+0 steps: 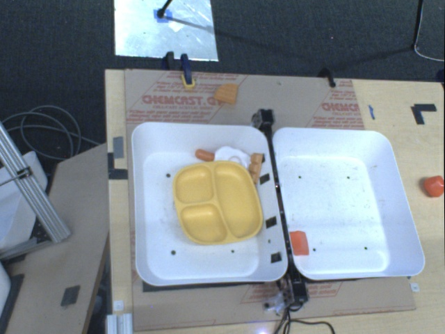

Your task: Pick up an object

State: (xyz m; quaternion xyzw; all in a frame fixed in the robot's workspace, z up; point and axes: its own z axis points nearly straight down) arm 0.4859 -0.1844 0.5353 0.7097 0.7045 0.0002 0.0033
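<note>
A yellow divided plate (216,202) lies in the left white bin (156,256). Just behind it sit a small orange sausage-shaped piece (204,155), a white object (232,156) and a tan block (256,166) near the bin's right wall. In the right white bin (389,256) an orange-red block (298,242) rests at the front left corner.
A tan block (226,93) lies on the cardboard behind the left bin. An orange object (433,186) sits on the bench at the far right. A shiny metal sheet (165,19) lies on the dark floor behind the bench. A metal frame (28,186) stands at the left.
</note>
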